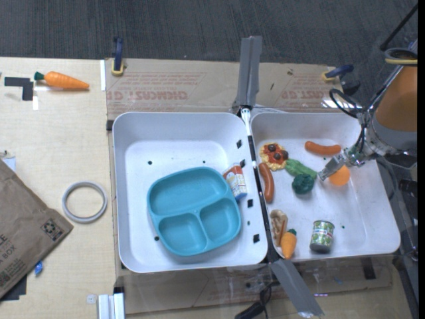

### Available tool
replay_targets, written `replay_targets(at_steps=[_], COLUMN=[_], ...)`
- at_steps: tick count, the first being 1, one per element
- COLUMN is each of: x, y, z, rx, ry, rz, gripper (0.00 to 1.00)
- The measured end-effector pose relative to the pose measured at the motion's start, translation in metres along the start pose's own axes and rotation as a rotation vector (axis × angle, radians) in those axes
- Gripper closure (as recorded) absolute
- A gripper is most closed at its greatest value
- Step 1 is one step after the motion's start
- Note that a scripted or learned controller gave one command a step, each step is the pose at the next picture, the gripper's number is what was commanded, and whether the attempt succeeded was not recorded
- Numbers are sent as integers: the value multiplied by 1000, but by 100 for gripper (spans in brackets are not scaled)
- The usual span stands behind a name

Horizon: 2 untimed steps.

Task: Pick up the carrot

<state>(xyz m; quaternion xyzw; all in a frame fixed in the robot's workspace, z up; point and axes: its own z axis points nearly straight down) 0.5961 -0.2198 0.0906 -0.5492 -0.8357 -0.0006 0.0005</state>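
A small orange carrot [288,243] with a green top lies at the front left corner of the right bin [372,241], against the divider. My gripper [331,171] hangs over the middle of the right bin, well behind and to the right of that carrot. It is just beside an orange ball-like fruit [340,177] and right of a green broccoli toy [303,178]. A second, larger carrot [63,81] lies outside the bins on the wooden bench at the far left.
The right bin also holds a pizza slice toy [273,155], two sausages [323,148] [267,181], a beige piece [278,221] and a small can [322,236]. The left bin [133,145] holds a blue divided plate [192,210] and a small bottle [236,181]. A tape ring [84,201] lies on the bench.
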Motion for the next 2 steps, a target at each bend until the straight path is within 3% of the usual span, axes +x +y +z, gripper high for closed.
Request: replay_targets(at_steps=[1, 2], x=[0, 54], y=[1, 17], z=[-8, -58], rx=[0, 1], ry=[-1, -2], rz=[1, 280], gripper=[100, 100])
